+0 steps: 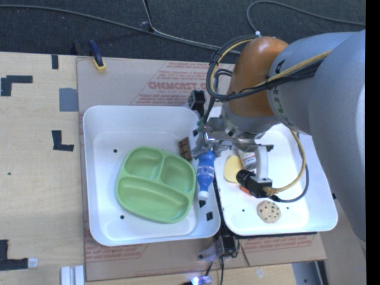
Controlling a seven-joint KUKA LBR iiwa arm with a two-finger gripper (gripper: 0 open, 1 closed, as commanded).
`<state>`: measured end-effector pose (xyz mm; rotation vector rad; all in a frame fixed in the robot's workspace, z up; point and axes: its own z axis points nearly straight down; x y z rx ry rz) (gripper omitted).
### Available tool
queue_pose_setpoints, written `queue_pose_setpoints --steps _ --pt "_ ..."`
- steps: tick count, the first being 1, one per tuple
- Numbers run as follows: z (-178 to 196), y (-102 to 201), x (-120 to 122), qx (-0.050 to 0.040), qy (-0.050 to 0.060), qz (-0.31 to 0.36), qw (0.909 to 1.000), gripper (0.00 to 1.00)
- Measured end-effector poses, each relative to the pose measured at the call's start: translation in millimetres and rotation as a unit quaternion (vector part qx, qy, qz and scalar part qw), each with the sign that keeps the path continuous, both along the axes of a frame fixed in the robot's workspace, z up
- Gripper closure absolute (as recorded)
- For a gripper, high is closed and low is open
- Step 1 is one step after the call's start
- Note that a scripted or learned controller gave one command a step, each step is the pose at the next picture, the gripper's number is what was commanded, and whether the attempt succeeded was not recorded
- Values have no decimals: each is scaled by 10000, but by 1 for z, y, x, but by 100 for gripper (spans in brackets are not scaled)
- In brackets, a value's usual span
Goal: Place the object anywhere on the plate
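Bottle over the plate's edge

Bottle (205,172), blue and clear, hangs upright from the gripper (206,153), jaws closed on its cap, beside the right rim of the green plate (156,184) in the left bin (95,159); likely mid-carry toward it.

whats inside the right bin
A cookie and a yellow piece lie in the right bin. The arm covers the bin's far part, so anything lying there is hidden.
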<state>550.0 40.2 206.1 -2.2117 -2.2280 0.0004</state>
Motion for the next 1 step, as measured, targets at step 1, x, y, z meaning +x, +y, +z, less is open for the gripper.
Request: queue_pose_setpoints --steps 1 --pt "6 62 -3 1 0 7 10000 100"
